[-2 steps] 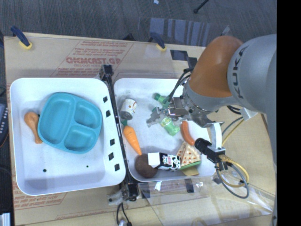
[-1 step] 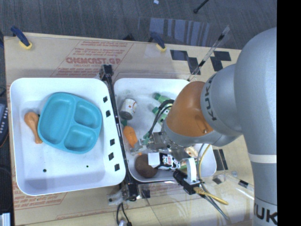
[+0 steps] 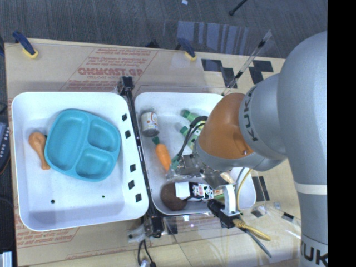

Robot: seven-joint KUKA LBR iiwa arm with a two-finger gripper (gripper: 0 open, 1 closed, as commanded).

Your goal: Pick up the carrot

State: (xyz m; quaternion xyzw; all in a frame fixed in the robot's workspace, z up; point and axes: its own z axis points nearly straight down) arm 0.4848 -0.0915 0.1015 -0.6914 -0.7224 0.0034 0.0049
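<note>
Can (image 3: 148, 123) and arm (image 3: 233, 135) crowding carrot (image 3: 163, 156)

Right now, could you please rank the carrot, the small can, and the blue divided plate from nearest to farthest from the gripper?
1. Carrot, just left of the gripper, right bin.
2. Small can, farther up the right bin.
3. Blue divided plate, left bin.

The carrot (image 3: 162, 156) is a small orange toy with a green stub at its upper end, lying flat in the right bin (image 3: 146, 102). It rests near that bin's left wall, about midway between the far and near edges, its tapered body slanting slightly toward the near-right.
</note>
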